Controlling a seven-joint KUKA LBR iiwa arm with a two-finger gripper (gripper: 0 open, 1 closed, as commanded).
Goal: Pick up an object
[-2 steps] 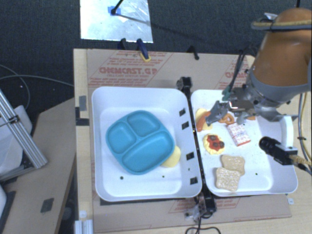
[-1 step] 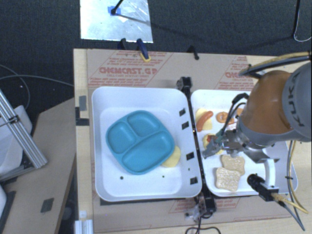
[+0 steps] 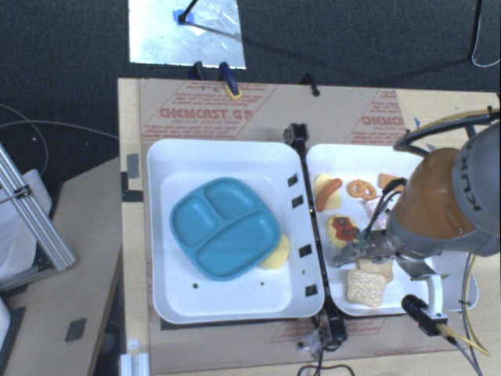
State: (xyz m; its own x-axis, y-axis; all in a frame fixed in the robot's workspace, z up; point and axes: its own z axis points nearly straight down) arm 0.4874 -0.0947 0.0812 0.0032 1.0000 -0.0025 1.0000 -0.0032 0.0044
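Observation:
The right bin holds toy food. There is a red sausage on a yellow piece, a brown pretzel, an orange piece, a red-topped piece, a tan bread slice and a pale textured square. My gripper is low in this bin, just below the red-topped piece and at the upper left of the bread slice. The grey and orange wrist covers the bin's right part. Nothing can be seen held.
The left bin holds a blue divided plate with a pale yellow piece at its lower right edge. A black divider runs between the bins. Cables loop near the arm at the right and front.

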